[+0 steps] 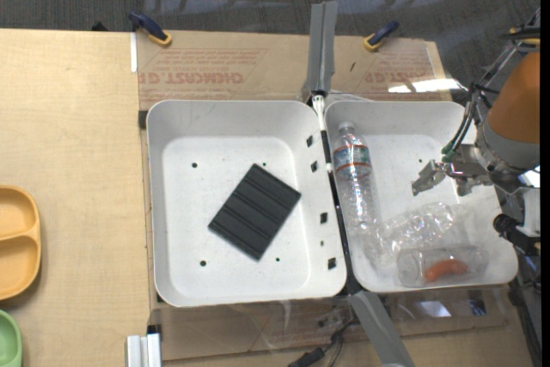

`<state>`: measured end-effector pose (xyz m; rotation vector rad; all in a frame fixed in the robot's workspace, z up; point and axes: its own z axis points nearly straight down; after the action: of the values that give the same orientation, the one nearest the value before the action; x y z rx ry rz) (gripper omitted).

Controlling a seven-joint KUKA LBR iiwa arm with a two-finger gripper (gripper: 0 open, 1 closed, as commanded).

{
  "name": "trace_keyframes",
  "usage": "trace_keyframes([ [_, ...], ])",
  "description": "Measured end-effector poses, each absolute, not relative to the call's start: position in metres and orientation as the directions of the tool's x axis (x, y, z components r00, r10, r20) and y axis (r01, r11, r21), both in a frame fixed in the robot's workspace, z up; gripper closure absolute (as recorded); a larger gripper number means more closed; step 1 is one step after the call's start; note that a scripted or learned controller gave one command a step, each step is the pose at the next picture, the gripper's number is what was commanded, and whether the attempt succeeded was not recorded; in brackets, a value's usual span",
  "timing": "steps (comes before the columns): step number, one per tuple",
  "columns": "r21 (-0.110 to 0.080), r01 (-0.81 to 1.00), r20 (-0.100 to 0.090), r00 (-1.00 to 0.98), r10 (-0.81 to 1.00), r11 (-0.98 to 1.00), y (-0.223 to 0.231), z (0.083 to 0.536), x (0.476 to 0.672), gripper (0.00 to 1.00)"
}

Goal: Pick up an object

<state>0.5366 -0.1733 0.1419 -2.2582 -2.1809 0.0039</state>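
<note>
1. Claw (449,176) of mine hangs over the right bin (391,114), near its right wall, and its two fingers (426,181) stand apart with nothing between them.
2. My grey wrist and its orange band (520,103) reach in from the right edge.
3. Below the claw lies a crumpled clear plastic container (418,228) — apart from my fingers, not touching them.
4. A clear water bottle (353,174) with a red-and-white label lies lengthwise along the right bin's left wall, cap toward the far end.
5. A clear cup or jar (438,266) with something orange inside lies on its side at the near edge of that bin.
6. The left bin (172,211) holds a black ribbed rectangular block (255,211) — lying flat, turned at a slant, near the middle.
</note>
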Motion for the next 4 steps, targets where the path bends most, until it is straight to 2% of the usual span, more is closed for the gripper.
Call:
trace_keyframes([
  [1,-0.002,1.000,0.001,-0.014,1.000,0.014,-0.203,0.109,0.477,0.00],
  [2,-0.002,0.953,0.006,0.302,0.953,-0.302,-0.217,0.137,0.532,0.00],
  [3,-0.004,0.939,-0.001,0.345,0.939,-0.345,-0.157,0.090,0.586,0.00],
  [4,-0.003,0.967,-0.001,0.254,0.967,-0.254,-0.158,0.130,0.543,0.00],
])
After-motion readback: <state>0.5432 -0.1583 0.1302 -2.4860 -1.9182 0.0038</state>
